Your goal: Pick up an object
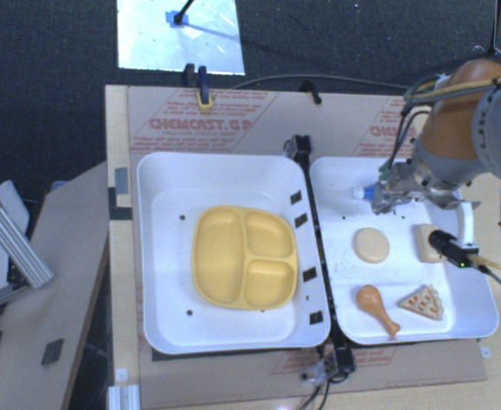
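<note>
Wooden desk [79,229] carries two white bins. Right white bin [335,178] holds round beige plastic cookie [371,245], brown plastic drumstick [378,307], tan pizza wedge [422,302], all likely light, stiff, slick. Gripper [387,196] hovers near far rim; jaw state: cannot tell. Cookie sits apart from neighbours; pinch across its flat sides.

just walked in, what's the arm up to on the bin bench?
The grey KUKA arm with the orange band reaches in from the right, its gripper low over the far part of the right white bin. No item visibly sits between its fingers. Lying loose in that bin: a round beige cookie, a tan drumstick, a triangular pizza slice. The left white bin holds a yellow divided plate.
</note>
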{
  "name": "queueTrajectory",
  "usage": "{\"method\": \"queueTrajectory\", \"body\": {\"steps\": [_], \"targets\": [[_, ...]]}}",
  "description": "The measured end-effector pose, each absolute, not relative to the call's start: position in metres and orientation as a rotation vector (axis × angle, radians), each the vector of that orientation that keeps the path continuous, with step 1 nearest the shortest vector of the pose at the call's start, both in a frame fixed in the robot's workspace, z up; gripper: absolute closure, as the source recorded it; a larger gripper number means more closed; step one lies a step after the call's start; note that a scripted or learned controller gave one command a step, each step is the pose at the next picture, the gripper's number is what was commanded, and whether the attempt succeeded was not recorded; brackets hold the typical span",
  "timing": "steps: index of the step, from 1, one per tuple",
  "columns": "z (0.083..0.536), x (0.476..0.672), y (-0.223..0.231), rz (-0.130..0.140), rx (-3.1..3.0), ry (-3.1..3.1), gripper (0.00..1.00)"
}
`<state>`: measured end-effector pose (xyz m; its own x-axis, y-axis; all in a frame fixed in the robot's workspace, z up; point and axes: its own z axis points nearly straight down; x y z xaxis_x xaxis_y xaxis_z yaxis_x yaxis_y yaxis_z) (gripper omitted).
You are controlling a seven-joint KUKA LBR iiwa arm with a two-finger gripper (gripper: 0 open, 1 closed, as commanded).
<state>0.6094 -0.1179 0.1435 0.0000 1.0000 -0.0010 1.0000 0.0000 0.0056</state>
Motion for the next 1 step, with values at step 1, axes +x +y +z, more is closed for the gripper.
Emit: {"method": "queueTrajectory", "body": {"steps": [1], "targets": [[0.2086,0.6098,-0.1192,0.008,2.213,2.220,1.00]]}}
